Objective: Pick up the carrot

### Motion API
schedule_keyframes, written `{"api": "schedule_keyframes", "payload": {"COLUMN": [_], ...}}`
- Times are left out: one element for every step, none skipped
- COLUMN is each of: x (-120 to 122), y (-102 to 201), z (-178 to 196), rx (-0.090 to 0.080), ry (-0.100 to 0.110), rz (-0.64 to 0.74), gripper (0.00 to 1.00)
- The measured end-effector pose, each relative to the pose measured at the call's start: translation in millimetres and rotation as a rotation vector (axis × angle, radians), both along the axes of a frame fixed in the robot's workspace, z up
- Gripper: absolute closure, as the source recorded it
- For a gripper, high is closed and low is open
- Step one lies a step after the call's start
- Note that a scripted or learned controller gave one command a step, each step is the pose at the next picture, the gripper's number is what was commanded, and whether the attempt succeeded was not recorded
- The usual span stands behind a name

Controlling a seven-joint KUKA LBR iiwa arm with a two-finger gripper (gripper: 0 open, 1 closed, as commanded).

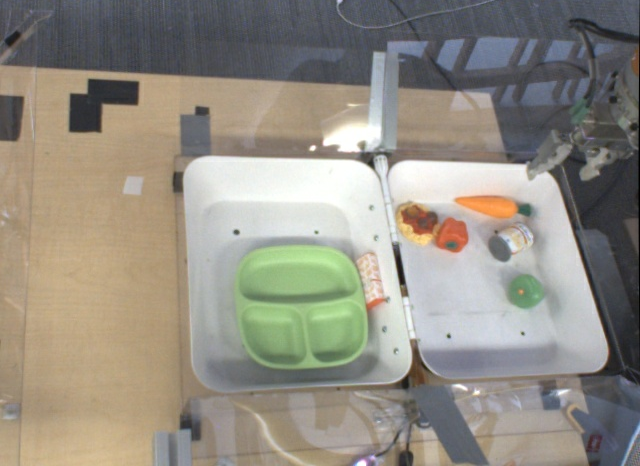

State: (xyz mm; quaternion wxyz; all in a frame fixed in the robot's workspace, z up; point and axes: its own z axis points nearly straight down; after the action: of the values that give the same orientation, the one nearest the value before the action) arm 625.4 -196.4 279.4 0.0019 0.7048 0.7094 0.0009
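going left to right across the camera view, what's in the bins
green divided plate → small packet → pizza slice → red pepper → carrot → small can → green ball, with the tool past the right bin's far corner.

green divided plate [300, 306] in left bin [215, 254]; can [510, 242] in right bin [480, 339].

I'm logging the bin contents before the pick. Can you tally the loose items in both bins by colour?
Orange or red: 2, the carrot and a red pepper-like toy
Green: 2, the divided plate and a round green toy
Grey: 1, a small can
Mixed colours: 2, a pizza-like toy and a small packet
Total: 7
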Motion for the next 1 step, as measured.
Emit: {"api": "schedule_keyframes", "payload": {"x": [16.0], "y": [-4.7], "z": [-130.1], "rx": [0.000], "ry": [0.001], "rz": [0.091], "gripper": [0.00]}}
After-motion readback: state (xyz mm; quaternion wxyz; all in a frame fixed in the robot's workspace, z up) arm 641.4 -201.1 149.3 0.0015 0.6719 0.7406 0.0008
